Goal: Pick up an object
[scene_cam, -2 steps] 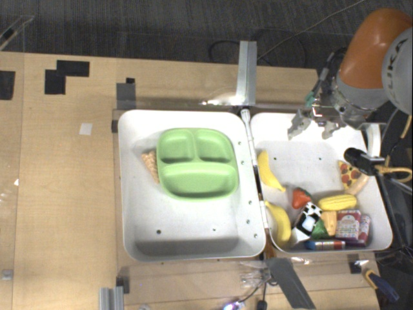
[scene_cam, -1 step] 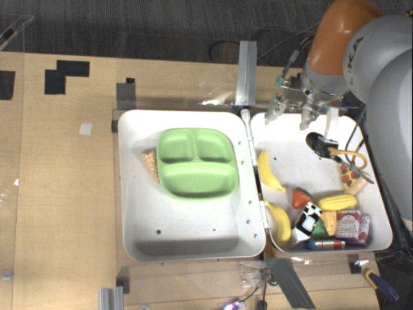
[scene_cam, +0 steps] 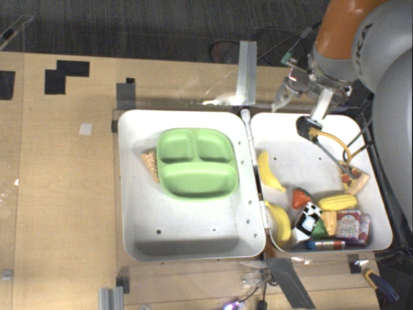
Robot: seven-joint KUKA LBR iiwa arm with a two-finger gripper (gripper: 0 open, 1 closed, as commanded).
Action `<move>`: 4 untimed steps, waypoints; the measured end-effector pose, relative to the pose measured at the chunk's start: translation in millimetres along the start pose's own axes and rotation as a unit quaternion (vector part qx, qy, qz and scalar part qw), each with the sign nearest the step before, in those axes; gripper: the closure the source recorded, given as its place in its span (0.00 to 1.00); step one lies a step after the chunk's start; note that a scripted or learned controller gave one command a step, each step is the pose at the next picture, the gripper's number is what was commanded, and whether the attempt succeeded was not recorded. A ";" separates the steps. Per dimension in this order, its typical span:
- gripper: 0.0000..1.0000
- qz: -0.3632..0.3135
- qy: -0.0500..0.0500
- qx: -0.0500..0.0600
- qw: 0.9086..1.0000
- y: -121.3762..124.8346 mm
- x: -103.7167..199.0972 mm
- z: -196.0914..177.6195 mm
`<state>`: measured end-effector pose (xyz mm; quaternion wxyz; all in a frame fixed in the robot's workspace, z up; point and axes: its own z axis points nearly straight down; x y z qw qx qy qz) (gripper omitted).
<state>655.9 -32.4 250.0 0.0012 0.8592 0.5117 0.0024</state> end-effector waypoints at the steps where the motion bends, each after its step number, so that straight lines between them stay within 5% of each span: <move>1: 0.00 -0.143 0.000 0.001 0.990 -18.5 -81.8 89.6; 2: 0.00 -0.068 0.000 0.000 0.998 2.0 -56.2 -47.5; 3: 0.00 -0.156 0.000 0.001 0.988 -55.8 -43.7 64.7; 4: 0.00 -0.179 0.000 0.002 0.984 -100.8 -133.6 145.2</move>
